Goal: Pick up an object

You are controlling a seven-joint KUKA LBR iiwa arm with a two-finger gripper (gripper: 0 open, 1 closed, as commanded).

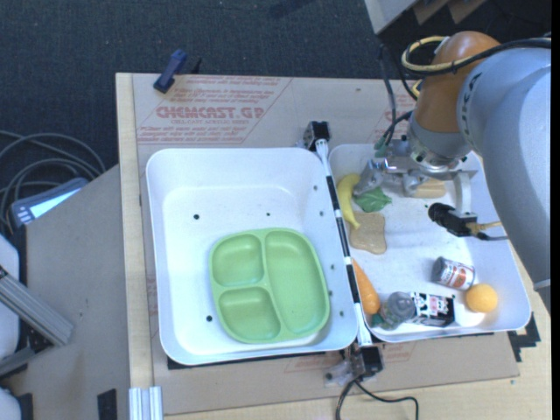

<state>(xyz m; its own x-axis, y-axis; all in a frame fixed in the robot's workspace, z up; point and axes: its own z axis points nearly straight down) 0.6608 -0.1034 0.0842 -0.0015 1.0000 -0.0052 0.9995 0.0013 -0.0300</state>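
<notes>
My gripper (378,185) hangs over the green leaf (374,200) beside the banana (348,201); jaw state: cannot tell. Leaf looks light, limp; pinch its middle.

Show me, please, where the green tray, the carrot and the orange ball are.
green tray (269,285): camera view, on the ridge where its three compartments meet.
carrot (366,292): camera view, on the middle of its body.
orange ball (481,298): camera view, on its centre.

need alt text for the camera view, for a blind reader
The arm's tool hovers low over a banana and a green item in the right bin. The left bin holds a green divided tray.
</notes>
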